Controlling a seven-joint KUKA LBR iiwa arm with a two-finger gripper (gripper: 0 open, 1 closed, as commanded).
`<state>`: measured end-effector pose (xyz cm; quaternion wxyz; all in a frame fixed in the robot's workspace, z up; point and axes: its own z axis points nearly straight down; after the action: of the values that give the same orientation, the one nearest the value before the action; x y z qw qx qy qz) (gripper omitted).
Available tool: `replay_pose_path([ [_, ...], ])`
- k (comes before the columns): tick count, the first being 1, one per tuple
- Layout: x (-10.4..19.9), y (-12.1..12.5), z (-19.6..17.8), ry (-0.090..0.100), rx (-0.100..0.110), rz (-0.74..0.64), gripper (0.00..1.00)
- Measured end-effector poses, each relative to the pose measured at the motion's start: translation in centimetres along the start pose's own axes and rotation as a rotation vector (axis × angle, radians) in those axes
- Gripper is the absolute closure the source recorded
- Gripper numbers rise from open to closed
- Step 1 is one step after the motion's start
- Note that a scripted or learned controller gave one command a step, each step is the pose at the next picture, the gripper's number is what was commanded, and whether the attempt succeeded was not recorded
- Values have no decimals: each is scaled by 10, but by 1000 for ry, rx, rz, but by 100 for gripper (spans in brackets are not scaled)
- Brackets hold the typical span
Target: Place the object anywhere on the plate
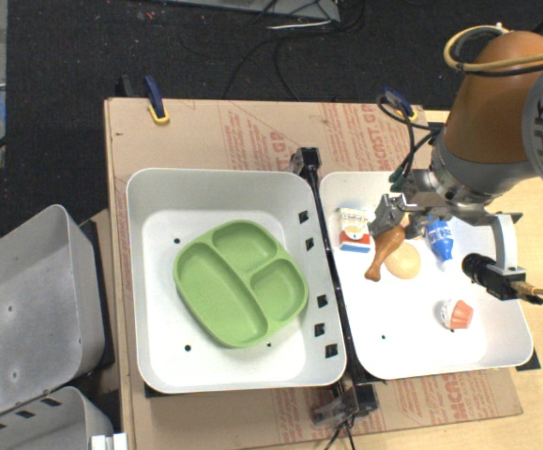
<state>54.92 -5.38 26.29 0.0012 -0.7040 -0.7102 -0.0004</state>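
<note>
Over the right bin [496, 350], the gripper [393, 216] sits at the thick end of a brown toy drumstick [384, 249]; whether its fingers are closed on it I cannot tell. A small carton [354, 230], yellow round piece [403, 263], blue object [439, 237] and red-white item [455, 315] crowd nearby. The green divided plate [240, 282] lies in the left bin [149, 251].
</note>
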Motion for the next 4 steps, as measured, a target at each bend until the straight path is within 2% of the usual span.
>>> replay_pose_path([
  [2,103,-20,29,-1,1,1,100],
  [4,225,-41,40,-1,1,-1,100],
])
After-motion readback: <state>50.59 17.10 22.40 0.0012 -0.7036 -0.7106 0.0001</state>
